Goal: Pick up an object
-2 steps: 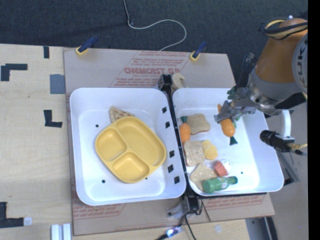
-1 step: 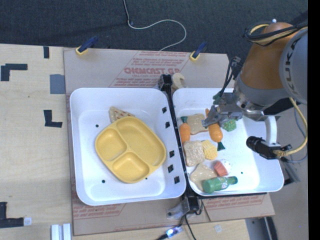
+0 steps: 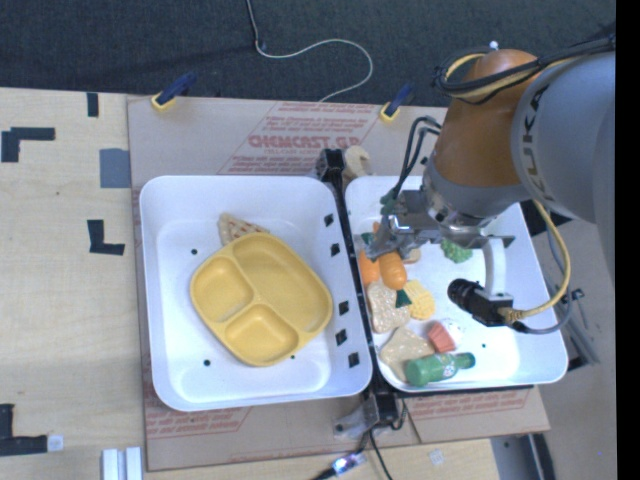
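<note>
Over the right bin (image 3: 545,363) hangs the arm (image 3: 500,138), its gripper (image 3: 392,240) low at the bin's left side, close to the divider between the two bins. Whether it is spread or pressed together I cannot tell; its tip is hidden among the food below it.

Directly beneath the gripper lies a carrot (image 3: 392,271), orange, seemingly touching the tip, though no grasp is visible. Just below the carrot, a cracker (image 3: 383,308) lies flat, with a yellow corn piece (image 3: 420,300) beside it. Farther down from the gripper are a small red-orange piece (image 3: 441,337), a tan slice (image 3: 402,347) and a green bottle (image 3: 437,368) lying on its side near the bin's lower rim. Right of the gripper, partly under the arm, sits a green leafy bit (image 3: 458,252). A black cylinder (image 3: 478,301) on the arm hangs over the bin's middle.

Left of the gripper, across the divider, the left bin (image 3: 165,368) holds a yellow tray (image 3: 260,296) with three compartments, and a waffle (image 3: 236,230) peeks from under the tray's upper edge.
</note>
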{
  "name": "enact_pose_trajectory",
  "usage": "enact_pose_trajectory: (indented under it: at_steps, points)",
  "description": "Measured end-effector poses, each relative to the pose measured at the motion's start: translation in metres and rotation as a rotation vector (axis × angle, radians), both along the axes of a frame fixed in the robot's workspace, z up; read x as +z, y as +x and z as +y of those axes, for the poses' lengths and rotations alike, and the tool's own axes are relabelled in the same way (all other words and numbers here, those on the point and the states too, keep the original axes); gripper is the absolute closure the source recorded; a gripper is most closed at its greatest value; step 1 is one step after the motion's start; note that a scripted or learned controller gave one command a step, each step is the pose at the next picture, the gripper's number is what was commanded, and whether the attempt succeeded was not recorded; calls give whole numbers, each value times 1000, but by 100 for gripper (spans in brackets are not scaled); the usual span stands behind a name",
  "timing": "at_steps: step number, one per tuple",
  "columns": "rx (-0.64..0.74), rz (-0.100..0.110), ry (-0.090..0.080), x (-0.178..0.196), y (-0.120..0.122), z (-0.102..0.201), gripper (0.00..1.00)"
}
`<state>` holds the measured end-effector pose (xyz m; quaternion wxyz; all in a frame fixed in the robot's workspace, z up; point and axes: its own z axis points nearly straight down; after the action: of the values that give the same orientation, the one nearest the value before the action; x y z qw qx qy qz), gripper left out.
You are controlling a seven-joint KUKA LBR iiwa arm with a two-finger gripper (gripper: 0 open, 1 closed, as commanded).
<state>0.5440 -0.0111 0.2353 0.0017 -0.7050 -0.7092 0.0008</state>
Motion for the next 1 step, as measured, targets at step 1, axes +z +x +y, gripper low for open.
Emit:
enact_pose_trajectory:
  at_steps: [1]
  points:
    - [0,1,0,-2,-8,48,100]
